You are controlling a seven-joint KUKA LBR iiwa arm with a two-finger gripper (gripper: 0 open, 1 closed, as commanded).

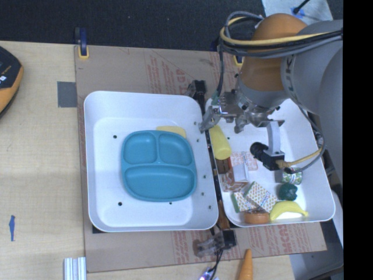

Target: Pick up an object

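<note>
in the camera view, the grey arm with its orange band (280, 31) reaches in over the right shallow white bin (323, 206), and its gripper (228, 120) hangs at that bin's upper left corner. whether the fingers are spread or clenched i cannot tell, since the wrist hardware covers them from above, and nothing shows between them. just below the fingers, close enough that it may touch them, lies the yellow cylinder-shaped plastic object (220, 142), set lengthwise along the wall between the bins; it looks the likeliest target. judged by its look it is light, stiff and smooth, so it could roll or slip, and the best hold seems across its narrow middle. further below the fingers sit a brown and white printed packet (238, 169), a green-edged patterned packet (256, 196), an orange-brown round piece (256, 217) and a yellow banana-shaped toy (288, 211), with a dark green lump (287, 191) beside them; the packets look thin and soft, harder to pinch flat. to the left of the fingers, in the left shallow white bin (99, 162), rests a blue plastic divided plate (158, 165) with a pale yellow flat piece (171, 131) touching its upper edge.
</note>
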